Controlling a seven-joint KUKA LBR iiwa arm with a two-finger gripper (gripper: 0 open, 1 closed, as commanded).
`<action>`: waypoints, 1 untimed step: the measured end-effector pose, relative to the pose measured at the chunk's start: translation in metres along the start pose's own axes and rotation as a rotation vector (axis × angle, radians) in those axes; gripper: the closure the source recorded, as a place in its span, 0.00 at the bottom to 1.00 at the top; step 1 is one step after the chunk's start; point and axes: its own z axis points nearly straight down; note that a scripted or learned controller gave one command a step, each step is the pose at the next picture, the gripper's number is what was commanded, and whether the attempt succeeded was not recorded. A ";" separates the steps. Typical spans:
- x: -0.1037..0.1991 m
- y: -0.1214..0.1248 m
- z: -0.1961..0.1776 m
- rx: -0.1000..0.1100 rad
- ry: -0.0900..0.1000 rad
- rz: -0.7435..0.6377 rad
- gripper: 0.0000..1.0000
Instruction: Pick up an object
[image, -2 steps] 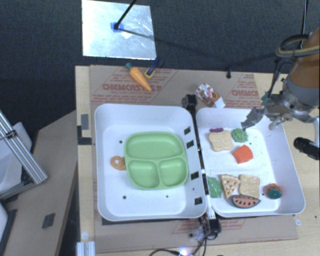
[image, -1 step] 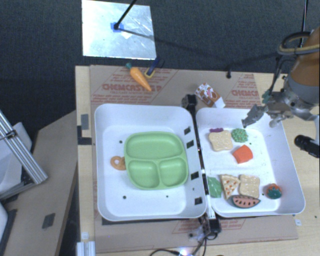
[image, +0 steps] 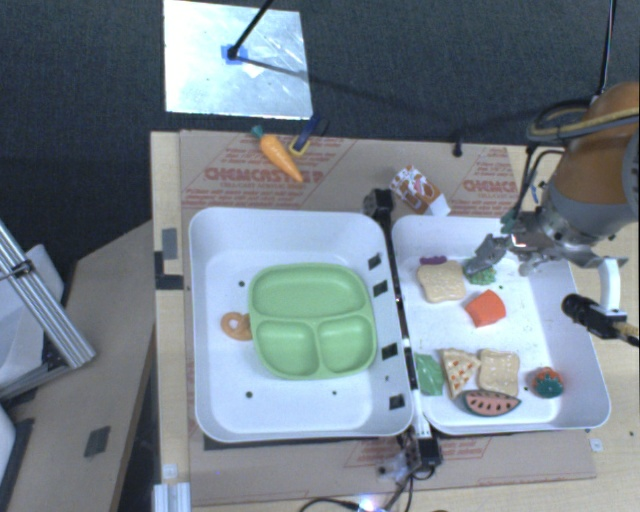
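Observation:
My gripper (image: 488, 256) hangs low over the far part of the right bin (image: 580, 345), at the end of the grey arm coming in from the right. A small green leafy piece (image: 484, 272) lies right under its tip, touching or nearly touching it. A beige bread-shaped piece (image: 441, 282) sits just to the left, with a small purple piece (image: 432, 260) behind it. An orange-red block (image: 486, 308) lies just in front of the gripper.
The near side of the right bin holds a green leaf (image: 428, 373), pizza slice (image: 459, 370), toast (image: 499, 370), watermelon slice (image: 491, 403) and a teal-red ball (image: 546, 381). The left bin (image: 215, 260) holds a green divided plate (image: 308, 320) and a pretzel (image: 236, 326). Behind the bins lie a carrot (image: 280, 157) and a snack packet (image: 415, 190).

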 end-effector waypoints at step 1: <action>0.006 0.007 0.058 -0.002 0.000 -0.002 0.00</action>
